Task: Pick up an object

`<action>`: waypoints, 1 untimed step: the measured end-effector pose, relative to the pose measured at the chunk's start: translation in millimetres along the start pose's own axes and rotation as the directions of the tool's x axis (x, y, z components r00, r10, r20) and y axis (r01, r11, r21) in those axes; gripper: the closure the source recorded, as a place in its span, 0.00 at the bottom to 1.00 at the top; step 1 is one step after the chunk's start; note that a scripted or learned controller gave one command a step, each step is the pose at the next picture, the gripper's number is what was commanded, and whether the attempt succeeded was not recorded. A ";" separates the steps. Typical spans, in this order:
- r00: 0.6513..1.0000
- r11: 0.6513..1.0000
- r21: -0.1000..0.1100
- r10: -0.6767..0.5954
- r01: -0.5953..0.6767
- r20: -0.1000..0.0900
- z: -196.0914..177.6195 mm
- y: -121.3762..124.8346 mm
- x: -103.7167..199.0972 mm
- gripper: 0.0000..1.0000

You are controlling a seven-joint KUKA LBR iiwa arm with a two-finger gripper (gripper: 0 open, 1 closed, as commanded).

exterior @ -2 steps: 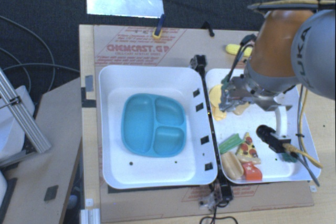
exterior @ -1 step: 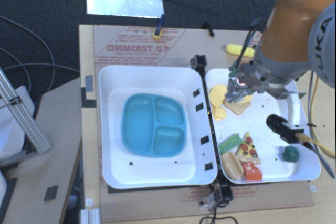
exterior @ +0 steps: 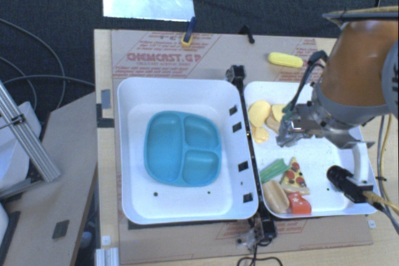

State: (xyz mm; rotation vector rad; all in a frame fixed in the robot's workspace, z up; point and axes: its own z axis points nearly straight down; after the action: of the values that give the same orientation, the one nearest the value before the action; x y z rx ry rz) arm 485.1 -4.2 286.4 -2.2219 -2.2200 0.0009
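Hovering over the far left part of the right bin [exterior: 319,160], the gripper [exterior: 283,136] sits at the end of the grey arm with its orange band [exterior: 361,65], which comes in from the right. Open or closed: cannot tell, the tip is too small and blurred. Nothing visibly held.

All the things to pick lie in the right bin, along its left side. A yellow rounded piece [exterior: 259,113] lies at the far left, with a second yellow piece [exterior: 277,112] touching its right side. A smaller pale yellow piece [exterior: 260,134] sits just near of them, beside the gripper tip on its left. Whether the tip touches any of them cannot be told.

Toward the near end, well apart from the gripper, lies a green piece [exterior: 272,169], tilted. A pizza slice [exterior: 293,175] is just right of it. A tan bun [exterior: 276,196] rests in the near left corner, and a red piece [exterior: 300,204] is touching its right side.

The left bin [exterior: 138,96] holds a blue divided plate [exterior: 182,148], lying flat near the middle.

Both bins rest on a cardboard sheet [exterior: 163,54] with red print on the bench. A yellow banana-shaped toy [exterior: 285,60] lies on the cardboard just far of the right bin.
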 end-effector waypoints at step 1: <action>1.000 1.000 -0.002 -0.008 0.008 -0.001 7.8 1.6 34.0 1.00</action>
State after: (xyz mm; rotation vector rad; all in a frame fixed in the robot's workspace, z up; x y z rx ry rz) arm 486.8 29.8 278.6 -2.2136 -2.2287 -0.0018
